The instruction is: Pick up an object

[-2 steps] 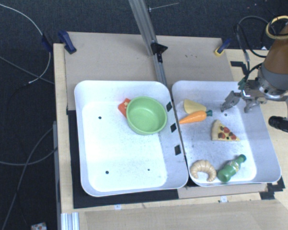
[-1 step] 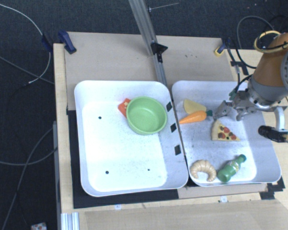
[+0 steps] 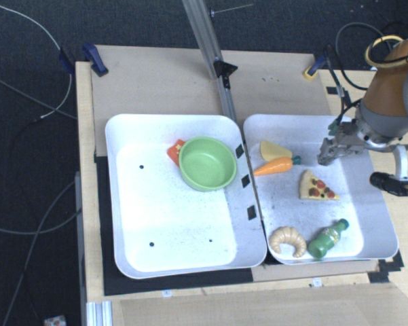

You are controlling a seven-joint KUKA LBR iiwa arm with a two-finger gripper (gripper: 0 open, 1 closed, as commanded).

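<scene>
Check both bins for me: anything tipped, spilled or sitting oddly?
Nothing spilled. Two small oddities: the green bottle lies on its side in the right bin, and the green bowl in the left bin partly covers a red object.

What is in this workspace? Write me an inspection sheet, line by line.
Surface: bench bearing left bin and right bin.
Job's things: green bowl over a red item in left bin; carrot, yellow wedge, pizza slice, croissant, green bottle in right bin.
Clutter: blue clamps.
Grippers: gripper above right bin's far side.
Cables: several on dark floor.
Surroundings: metal rail.
</scene>
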